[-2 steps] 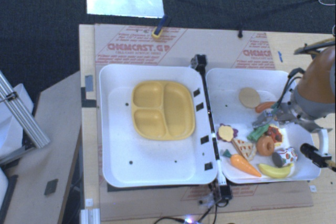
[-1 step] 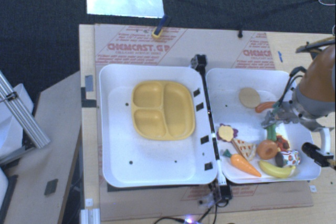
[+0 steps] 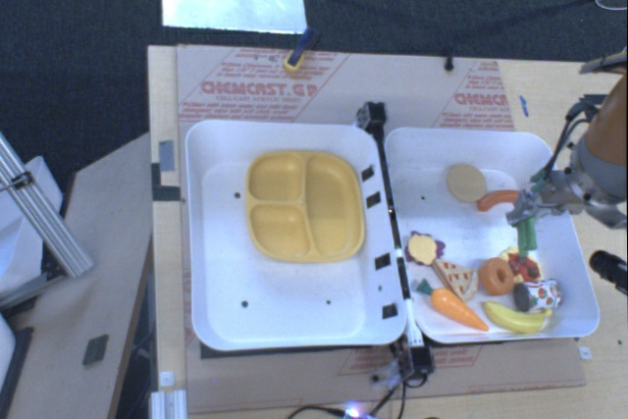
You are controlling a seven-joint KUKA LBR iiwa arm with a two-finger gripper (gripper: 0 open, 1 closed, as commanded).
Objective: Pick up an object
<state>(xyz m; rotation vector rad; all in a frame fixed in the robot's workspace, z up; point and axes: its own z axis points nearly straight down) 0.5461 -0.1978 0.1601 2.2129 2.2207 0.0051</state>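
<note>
The gripper is hanging over the right bin, and a slim green piece is showing just below its tip, long axis running up and down the view; whether it is actually gripped, I cannot tell. A red sausage is lying just to its left, pointing left-right, beside a tan disc. Nearer the front are sitting a donut, carrot and banana. A yellow divided plate is resting in the left bin.

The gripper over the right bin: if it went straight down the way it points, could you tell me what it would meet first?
Probably the green toy right under the gripper, beside the donut; depth is unclear.
</note>
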